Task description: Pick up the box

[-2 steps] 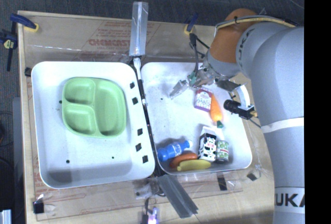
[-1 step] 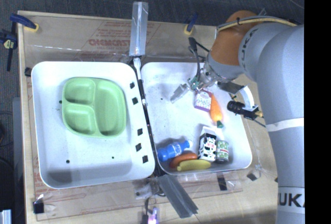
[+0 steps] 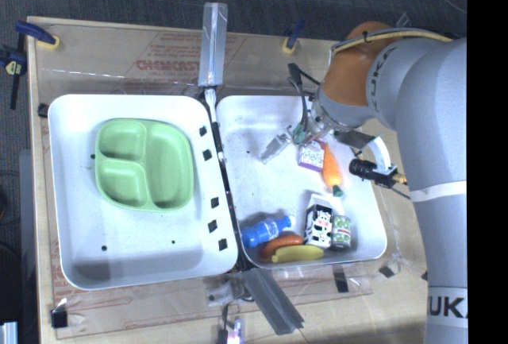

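Note:
A small white and purple box (image 3: 310, 156) lies in the right bin (image 3: 246, 120), near its back right, touching an orange carrot (image 3: 331, 167) on its right. My gripper (image 3: 276, 146) hangs low over the bin floor just left of the box, pointing down and to the left. Nothing shows in it. The grey arm with its orange band (image 3: 349, 76) reaches in from the right, above the box.
A cow-patterned carton (image 3: 319, 224), a green can (image 3: 341, 231), a blue bottle (image 3: 266, 229), a red item (image 3: 282, 241) and a banana (image 3: 296, 253) crowd the right bin's front. The left bin (image 3: 71, 255) holds a green divided plate (image 3: 145, 164).

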